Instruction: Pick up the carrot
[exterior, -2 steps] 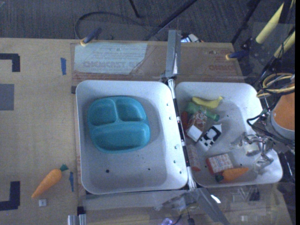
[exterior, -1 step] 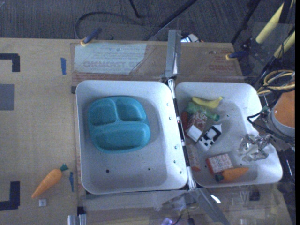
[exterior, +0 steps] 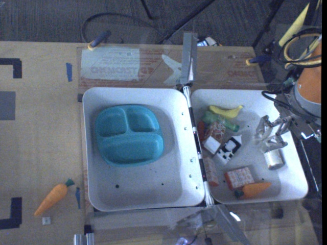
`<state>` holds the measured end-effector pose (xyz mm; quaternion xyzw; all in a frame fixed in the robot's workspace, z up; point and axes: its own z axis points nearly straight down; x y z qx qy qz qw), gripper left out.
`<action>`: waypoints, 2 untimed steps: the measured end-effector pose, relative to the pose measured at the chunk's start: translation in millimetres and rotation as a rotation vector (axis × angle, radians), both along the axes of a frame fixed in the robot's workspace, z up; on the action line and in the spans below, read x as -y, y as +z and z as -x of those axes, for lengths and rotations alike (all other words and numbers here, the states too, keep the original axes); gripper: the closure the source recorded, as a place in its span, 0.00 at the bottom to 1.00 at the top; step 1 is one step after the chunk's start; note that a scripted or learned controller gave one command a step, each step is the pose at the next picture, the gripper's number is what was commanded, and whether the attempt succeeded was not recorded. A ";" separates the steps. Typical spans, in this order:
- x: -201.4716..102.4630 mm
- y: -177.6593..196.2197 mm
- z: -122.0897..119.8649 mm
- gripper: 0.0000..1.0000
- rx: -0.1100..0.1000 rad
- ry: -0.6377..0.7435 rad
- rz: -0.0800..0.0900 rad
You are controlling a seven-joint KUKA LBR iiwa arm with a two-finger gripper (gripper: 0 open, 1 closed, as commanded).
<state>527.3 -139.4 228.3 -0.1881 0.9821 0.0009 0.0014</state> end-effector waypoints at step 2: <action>-42.1 -97.6 38.8 0.00 -0.005 -0.131 0.000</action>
